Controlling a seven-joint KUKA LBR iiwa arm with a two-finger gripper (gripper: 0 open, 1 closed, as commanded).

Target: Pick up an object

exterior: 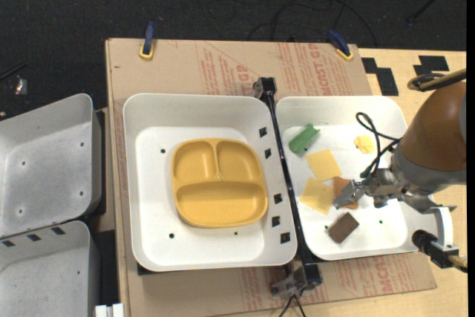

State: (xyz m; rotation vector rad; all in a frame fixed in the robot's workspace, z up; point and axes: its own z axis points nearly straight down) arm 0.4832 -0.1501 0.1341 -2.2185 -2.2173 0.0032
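Gripper [352, 194] hovered low in the right bin [393, 112], at the orange block [340, 185] beside the yellow slices [323, 164]; its grip state couldn't be told.

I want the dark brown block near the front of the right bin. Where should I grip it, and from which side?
Judging by its pose, come straight down on the dark brown block and close across its shorter width. It lies flat and turned diagonally, so rotate the gripper to match. It sits apart from the yellow squares with bare right bin floor around it, so both long edges look reachable.
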